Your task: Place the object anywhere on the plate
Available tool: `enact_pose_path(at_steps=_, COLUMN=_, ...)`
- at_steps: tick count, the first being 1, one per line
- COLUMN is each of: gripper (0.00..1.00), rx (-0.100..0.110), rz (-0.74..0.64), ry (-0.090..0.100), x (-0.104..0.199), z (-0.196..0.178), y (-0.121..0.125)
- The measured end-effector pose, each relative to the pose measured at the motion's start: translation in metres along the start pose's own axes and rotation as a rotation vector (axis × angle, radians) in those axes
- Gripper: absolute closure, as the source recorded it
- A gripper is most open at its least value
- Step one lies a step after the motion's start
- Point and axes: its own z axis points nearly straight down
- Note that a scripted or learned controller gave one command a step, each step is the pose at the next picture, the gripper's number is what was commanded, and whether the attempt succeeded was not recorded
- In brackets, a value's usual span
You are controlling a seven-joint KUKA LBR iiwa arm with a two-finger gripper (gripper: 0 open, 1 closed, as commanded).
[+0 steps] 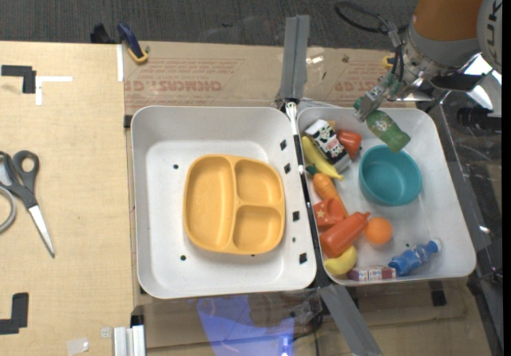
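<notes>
One green packet [389,129] hangs clamped in gripper [375,100] over right bin's [441,187] rear, well apart from plate [235,204].

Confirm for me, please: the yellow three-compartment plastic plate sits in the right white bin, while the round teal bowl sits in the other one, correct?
Not quite: the camera view shows the yellow three-compartment plastic plate in the left white bin, and the round teal bowl in the right white bin.

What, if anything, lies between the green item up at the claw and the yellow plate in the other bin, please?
Between the green item at the claw and the yellow plate lie the toy pile along the right bin's left side and the two bins' adjoining rims. Above those, nothing visible blocks the way.
</notes>
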Motion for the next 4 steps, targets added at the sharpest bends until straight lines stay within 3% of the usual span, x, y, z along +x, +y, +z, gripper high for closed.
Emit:
enact_pose_path(at_steps=1, gripper=1.00, rx=0.001, rz=0.052, ry=0.003, x=0.064, z=0.050, y=0.010)
enact_pose_path(at_steps=2, gripper=1.00, rx=0.002, rz=0.214, ry=0.003, x=0.131, z=0.069, y=0.007)
enact_pose_path(at_steps=3, gripper=1.00, rx=0.003, rz=0.107, ry=0.002, x=0.208, z=0.095, y=0.064)
enact_pose_path(at_steps=4, gripper=0.00, rx=0.003, rz=0.108, ry=0.002, x=0.208, z=0.095, y=0.064)
